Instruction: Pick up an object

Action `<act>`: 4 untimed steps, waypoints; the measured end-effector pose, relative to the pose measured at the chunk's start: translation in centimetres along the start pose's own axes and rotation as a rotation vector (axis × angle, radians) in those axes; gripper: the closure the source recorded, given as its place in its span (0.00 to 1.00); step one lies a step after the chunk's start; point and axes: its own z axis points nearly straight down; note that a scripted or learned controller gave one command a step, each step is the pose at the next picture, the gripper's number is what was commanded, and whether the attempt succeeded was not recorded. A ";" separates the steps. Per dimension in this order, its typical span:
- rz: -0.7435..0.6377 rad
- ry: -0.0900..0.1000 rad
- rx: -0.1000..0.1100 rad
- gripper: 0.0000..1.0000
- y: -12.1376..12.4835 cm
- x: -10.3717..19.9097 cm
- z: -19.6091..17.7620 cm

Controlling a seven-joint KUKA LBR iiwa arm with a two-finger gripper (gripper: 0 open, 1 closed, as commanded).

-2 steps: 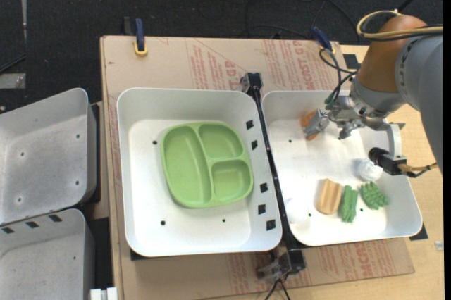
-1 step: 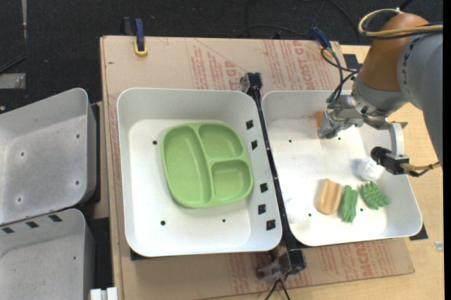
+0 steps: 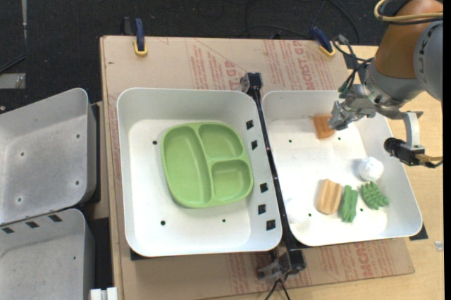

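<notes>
Orange block [image 3: 323, 127], in the right bin [image 3: 299, 172], lies near that bin's far wall and is partly covered on its right side by the pincer [image 3: 339, 118]; whether it sits between the fingers cannot be made out, nor whether they are spread or pressed together. Arm [image 3: 405, 52] cut off at the frame's right. Toward the right bin's near wall: tan piece [image 3: 328, 196], green pod [image 3: 349, 203], leafy green piece [image 3: 373, 196], white ball [image 3: 368, 168]; bare floor lies between these and the block. Left of the right bin, a second bin [image 3: 141, 172] holds a green divided plate [image 3: 208, 165]
</notes>
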 end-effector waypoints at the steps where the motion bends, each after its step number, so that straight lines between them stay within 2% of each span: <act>1: -0.004 0.000 -0.002 1.00 1.1 -0.1 -4.9; 2: -0.004 -0.001 -0.002 1.00 1.3 -0.1 -10.0; 3: -0.009 0.004 0.006 1.00 1.4 5.9 -8.8; 4: -0.008 0.003 0.006 1.00 0.7 11.1 -9.3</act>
